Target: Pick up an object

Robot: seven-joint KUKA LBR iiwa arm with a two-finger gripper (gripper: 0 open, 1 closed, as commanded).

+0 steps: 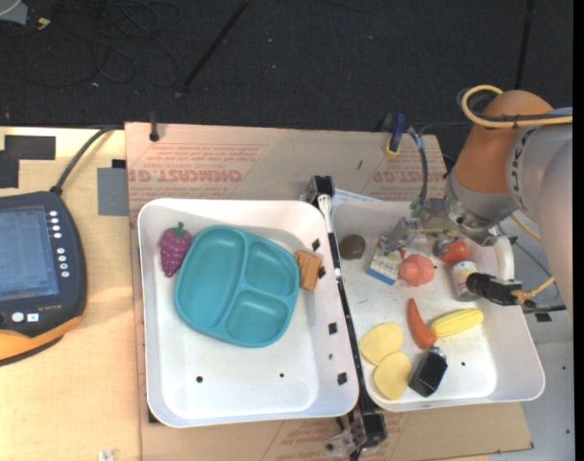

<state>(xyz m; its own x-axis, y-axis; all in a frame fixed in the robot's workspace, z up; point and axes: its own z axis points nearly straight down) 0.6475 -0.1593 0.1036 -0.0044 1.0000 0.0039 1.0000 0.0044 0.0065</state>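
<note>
- Camera view has the gripper (412, 230) low in the right bin (523, 377), at about 12 o'clock of it; I cannot tell how the claw stands.
- Just at 6 o'clock of the gripper lie a pink ball (418, 270) and a blue-white carton (383, 268).
- A small tomato (454, 252) lies at 3 o'clock of the gripper.
- A red chili (420, 324), a corn cob (455, 323) and two yellow slices (382, 342) lie lower in this bin.
- The left bin (234, 397) bears a teal divided plate (238, 285), with purple grapes (174, 248) at its 9 o'clock.
</note>
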